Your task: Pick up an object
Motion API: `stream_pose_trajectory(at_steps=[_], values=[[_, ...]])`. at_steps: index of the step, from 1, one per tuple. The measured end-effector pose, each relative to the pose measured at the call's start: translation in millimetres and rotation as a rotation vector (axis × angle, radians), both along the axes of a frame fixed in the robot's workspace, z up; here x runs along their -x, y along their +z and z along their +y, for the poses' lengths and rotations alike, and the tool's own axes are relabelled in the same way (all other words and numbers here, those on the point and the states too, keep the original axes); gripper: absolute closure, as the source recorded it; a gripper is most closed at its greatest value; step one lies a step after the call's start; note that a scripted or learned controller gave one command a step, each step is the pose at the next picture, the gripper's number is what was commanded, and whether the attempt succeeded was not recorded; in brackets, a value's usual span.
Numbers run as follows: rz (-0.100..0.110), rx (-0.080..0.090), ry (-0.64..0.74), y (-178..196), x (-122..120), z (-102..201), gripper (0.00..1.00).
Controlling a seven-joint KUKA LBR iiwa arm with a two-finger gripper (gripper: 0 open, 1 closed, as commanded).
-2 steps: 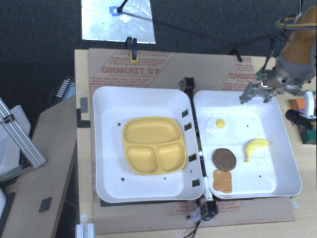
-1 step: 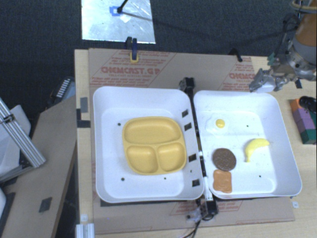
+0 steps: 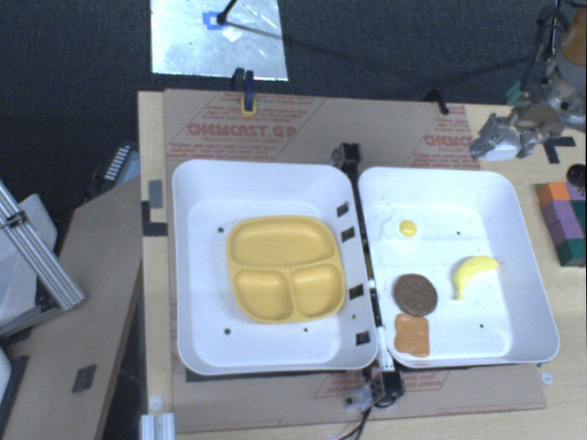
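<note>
Curved yellow plastic banana [image 3: 475, 272] lies in right white bin [image 3: 527, 246], beside round brown patty [image 3: 415, 293]. Grey metal gripper [image 3: 495, 144] hovers beyond bin's far rim; finger state: cannot tell.

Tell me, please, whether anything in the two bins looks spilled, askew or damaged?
Nothing stands out. The yellow tray lies flat in the left bin; the egg, banana, patty and toast lie apart, intact.

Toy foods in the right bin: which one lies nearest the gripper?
The fried egg, white with a yellow yolk, at the bin's far side. The banana, brown patty and orange piece lie further from the gripper.
</note>
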State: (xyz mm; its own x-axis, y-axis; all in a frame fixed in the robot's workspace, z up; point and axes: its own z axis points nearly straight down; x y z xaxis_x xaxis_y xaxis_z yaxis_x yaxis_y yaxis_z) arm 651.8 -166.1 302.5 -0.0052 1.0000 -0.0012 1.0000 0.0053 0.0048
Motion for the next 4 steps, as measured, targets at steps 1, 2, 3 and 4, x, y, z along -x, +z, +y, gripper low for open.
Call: stream_pose_trajectory(at_steps=[1, 2, 3, 4], values=[[0.003, -0.002, 0.003, -13, -3, 42, 1.00], [0.003, -0.002, 0.004, -17, -2, 97, 1.00], [0.004, -0.002, 0.003, -42, 3, 143, 1.00], [0.005, -0.003, 0.004, -65, 11, 192, 1.00]])
